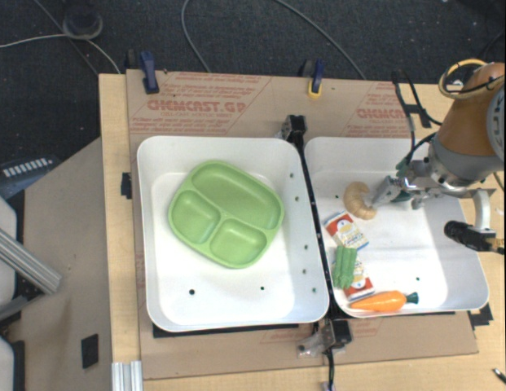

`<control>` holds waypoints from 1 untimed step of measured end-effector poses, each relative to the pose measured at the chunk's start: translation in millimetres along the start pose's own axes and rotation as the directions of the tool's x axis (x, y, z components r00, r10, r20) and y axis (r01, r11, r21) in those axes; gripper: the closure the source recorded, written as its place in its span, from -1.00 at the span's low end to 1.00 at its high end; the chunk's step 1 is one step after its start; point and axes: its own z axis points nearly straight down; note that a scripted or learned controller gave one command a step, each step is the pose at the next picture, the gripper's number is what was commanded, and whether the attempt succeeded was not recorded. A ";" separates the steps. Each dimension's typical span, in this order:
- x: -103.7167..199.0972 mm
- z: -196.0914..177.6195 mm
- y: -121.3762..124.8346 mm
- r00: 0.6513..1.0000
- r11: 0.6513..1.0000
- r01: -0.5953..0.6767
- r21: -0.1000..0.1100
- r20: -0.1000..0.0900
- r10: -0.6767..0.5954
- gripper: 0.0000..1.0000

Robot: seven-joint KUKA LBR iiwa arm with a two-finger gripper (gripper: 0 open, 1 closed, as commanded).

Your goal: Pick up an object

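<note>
A: Where does the arm (468, 129) sit right now?

B: Over the right bin (448, 243), reaching in from the far side. Its gripper (385, 192) points toward the tan rounded piece (358, 199), which lies in that bin's upper left part, just beside the tip.

A: Is it pinching that piece?

B: I would not say so. The piece rests on the bin floor next to the tool, not between its tips. Whether the tool is spread or pressed together I cannot tell; it is too small and seen from an awkward angle.

A: What else is in the right bin?

B: A small red and white carton (347, 231) just below the tan piece, a green stick (345, 265) below that, and an orange carrot (381, 301) along the bin's near edge. They crowd the left wall, so the tan piece, lying apart at the top, looks like the easiest target.

A: And the left bin (155, 283)?

B: It carries a green divided plate (226, 214), well apart from the arm.
</note>
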 end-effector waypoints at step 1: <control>0.3 -8.9 -0.1 1.000 1.000 0.000 0.001 -0.001 0.000 1.00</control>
